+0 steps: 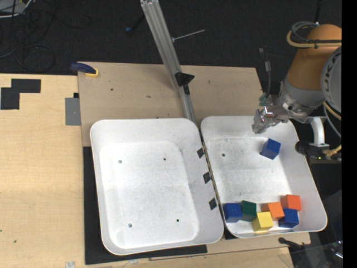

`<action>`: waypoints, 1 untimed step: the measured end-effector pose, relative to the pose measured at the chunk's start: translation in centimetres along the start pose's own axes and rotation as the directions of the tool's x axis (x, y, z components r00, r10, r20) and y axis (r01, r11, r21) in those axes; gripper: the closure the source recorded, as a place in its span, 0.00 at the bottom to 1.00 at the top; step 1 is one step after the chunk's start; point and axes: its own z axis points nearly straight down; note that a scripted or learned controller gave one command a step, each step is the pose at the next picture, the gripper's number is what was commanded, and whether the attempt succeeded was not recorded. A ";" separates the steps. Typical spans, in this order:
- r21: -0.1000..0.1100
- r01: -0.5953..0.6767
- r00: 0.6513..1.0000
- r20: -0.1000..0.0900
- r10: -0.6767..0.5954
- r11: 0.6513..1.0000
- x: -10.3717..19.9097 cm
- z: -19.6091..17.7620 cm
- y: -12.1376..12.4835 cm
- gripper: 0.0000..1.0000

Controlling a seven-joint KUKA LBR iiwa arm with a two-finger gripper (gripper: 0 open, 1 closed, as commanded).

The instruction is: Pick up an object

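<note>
Camera view: my claw (261, 123) hangs over the right bin (312, 191), far end, just left of a lone blue cube (270, 148). I cannot tell its state. I should centre above the cube, descend straight, then squeeze.

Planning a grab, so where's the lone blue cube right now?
The lone blue cube sits in the right bin, upper part, just below the pincer.
</note>
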 end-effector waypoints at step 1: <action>0.001 -0.001 1.000 0.001 0.001 1.000 -0.6 -5.1 -0.7 1.00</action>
